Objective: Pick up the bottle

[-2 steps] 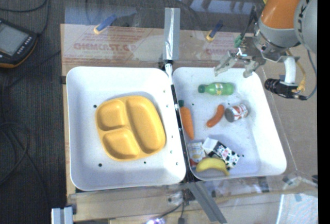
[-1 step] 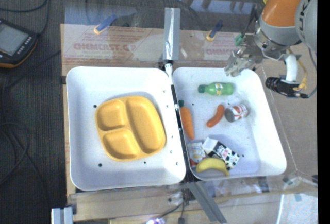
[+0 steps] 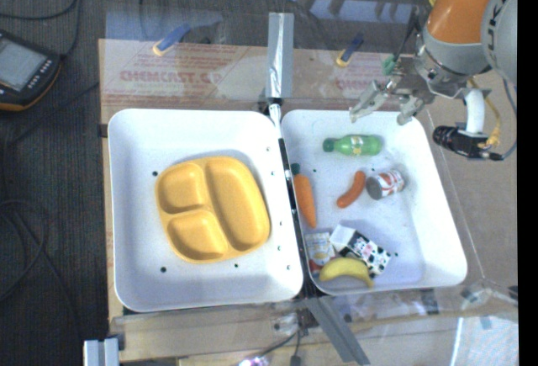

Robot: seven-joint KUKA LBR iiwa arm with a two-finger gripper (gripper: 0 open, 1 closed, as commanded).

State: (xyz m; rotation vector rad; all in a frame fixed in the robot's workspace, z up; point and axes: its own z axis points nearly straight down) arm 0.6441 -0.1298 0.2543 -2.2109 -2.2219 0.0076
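Observation:
A small green bottle (image 3: 353, 145) with a yellow label lies on its side near the back of the right bin (image 3: 437, 213). My gripper (image 3: 387, 108) hangs above the bin's back edge, a little up and to the right of the bottle, apart from it. Its two fingers (image 3: 364, 107) are spread open with nothing between them.
The right bin also holds a carrot (image 3: 304, 198), a red sausage (image 3: 351, 189), a small can (image 3: 385, 183), a banana (image 3: 345, 270), a black-and-white packet (image 3: 368, 251) and a small carton (image 3: 319, 249). A yellow divided tray (image 3: 212, 208) lies in the left bin (image 3: 134, 188).

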